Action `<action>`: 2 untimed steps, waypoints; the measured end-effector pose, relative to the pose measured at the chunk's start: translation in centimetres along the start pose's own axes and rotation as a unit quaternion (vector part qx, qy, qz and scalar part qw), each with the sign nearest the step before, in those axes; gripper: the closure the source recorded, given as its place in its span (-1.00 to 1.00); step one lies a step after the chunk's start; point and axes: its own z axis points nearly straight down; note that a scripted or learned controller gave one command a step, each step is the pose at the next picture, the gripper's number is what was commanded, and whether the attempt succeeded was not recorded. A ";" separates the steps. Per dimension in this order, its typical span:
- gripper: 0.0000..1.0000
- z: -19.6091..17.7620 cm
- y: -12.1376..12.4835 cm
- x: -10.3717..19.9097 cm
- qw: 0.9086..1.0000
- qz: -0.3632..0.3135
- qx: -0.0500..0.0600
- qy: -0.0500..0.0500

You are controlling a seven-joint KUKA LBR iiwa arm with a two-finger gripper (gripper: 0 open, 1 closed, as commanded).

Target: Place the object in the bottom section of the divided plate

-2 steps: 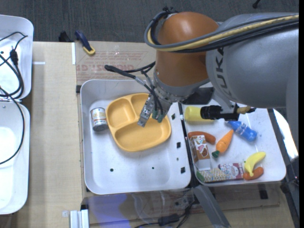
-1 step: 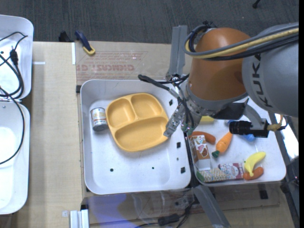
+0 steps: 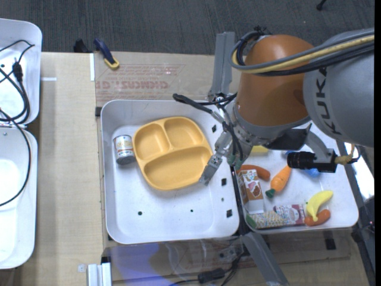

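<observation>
divided plate (image 3: 171,152): yellow plastic, smooth, faint sheen | left bin (image 3: 161,219): white plastic, semi-gloss, scuffed | small can (image 3: 124,149): metal with paper label, shiny rim | bench (image 3: 65,159): pale wood-grain, matt | cardboard sheet (image 3: 149,76): brown, matt | toy carrot (image 3: 281,179), toy banana (image 3: 318,202): probably plastic, smooth | arm band (image 3: 277,82): orange, glossy

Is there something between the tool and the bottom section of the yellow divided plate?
Nothing visible stands between them. The tool hangs right at the divided plate's right edge, beside its large bottom section. The small can stands on the plate's far left side, out of the way.
</observation>
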 end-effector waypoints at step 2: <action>1.00 -0.1 4.2 1.9 0.985 -0.174 -0.001 -0.001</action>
